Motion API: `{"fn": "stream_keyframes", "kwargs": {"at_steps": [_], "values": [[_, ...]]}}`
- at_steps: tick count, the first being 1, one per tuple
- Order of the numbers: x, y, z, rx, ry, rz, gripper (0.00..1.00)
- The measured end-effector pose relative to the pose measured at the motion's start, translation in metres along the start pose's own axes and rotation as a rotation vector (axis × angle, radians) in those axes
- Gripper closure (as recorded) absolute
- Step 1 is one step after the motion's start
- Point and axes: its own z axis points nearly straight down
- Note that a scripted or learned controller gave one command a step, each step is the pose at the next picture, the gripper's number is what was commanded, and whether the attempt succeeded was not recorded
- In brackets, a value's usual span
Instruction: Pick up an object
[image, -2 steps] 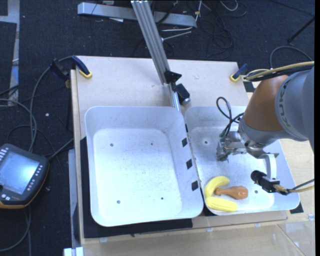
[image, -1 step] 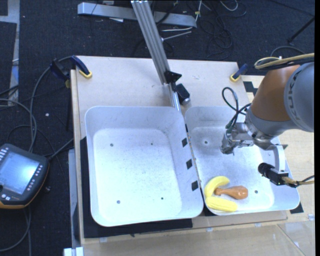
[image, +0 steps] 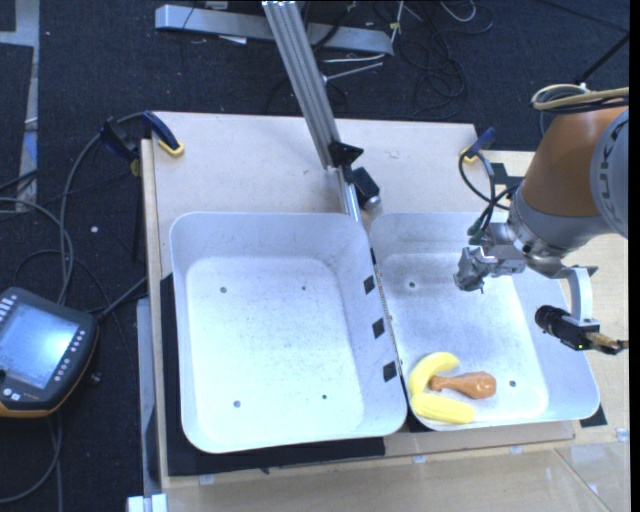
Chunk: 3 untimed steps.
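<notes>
Camera view: the tool (image: 472, 278) is hovering over the upper part of the right bin (image: 560, 345), carrying nothing visible; how far it is parted cannot be told. 2 objects are lying near the bin's front edge: a yellow banana (image: 432, 388) curling around a brown drumstick-shaped toy (image: 468, 384), the 2 touching. A good pick probably means travelling toward the front, descending squarely over 1 piece, and closing across its narrow width.
</notes>
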Motion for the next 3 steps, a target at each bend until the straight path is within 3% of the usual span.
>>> {"fn": "stream_keyframes", "kwargs": {"at_steps": [1,2,3], "values": [[0.000,0.001,-0.032,0.001,0.000,0.000,1.00],[0.056,-0.013,-0.032,0.003,0.002,-0.004,1.00],[0.107,-0.008,-0.041,0.003,0.002,-0.005,1.00]]}}
